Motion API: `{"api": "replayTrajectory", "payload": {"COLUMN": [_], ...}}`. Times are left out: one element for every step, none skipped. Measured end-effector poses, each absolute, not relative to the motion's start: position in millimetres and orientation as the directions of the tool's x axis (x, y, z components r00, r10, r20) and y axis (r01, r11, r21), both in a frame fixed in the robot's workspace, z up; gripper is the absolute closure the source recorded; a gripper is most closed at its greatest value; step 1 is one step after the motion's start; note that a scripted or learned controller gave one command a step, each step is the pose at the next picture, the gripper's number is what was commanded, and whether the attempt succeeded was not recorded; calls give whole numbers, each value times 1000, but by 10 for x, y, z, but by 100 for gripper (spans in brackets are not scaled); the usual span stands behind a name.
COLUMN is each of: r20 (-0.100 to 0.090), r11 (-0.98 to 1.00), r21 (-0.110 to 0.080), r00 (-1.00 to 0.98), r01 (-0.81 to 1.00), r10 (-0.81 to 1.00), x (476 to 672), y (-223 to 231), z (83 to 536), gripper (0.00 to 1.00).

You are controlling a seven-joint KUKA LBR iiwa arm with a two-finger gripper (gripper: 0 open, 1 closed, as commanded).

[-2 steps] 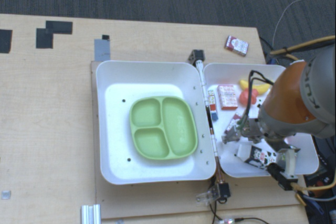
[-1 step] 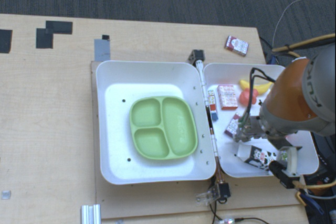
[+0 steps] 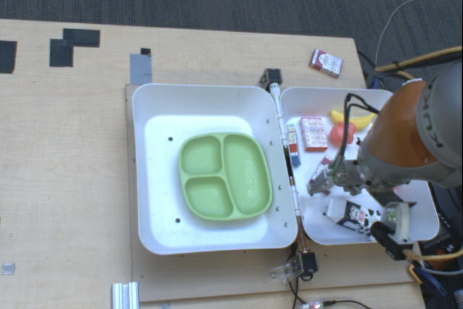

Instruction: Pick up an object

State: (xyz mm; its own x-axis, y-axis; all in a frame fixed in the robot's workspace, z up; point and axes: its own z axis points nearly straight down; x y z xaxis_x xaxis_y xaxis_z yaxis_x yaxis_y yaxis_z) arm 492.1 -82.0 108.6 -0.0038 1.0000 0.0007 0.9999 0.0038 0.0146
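The gripper (image 3: 323,181) hangs low in the right bin (image 3: 311,226) – whether open or shut I cannot tell – with a small red box (image 3: 314,133) at its twelve o'clock and a green plate (image 3: 225,176) in the left bin (image 3: 155,155) at nine.

1. A green divided plate (image 3: 225,176) sits in the left white bin (image 3: 155,155) on a wooden bench (image 3: 65,177).
2. The grey-and-orange arm (image 3: 405,137) reaches into the right bin (image 3: 312,224), its gripper (image 3: 323,181) low over the bin floor.
3. A red-and-white packet (image 3: 314,133), a yellow item (image 3: 346,116) and a red item (image 3: 341,134) lie nearby.
4. A small red box (image 3: 326,63) rests on the bench beyond the bins.
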Motion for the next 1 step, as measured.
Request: {"api": "replayTrajectory", "payload": {"r20": [0], "r11": [1], "r21": [6], "r00": [-1], "r01": [1000], "r10": [1000], "x": [4886], "y": [-860], "z": [867], "gripper": [0]}}
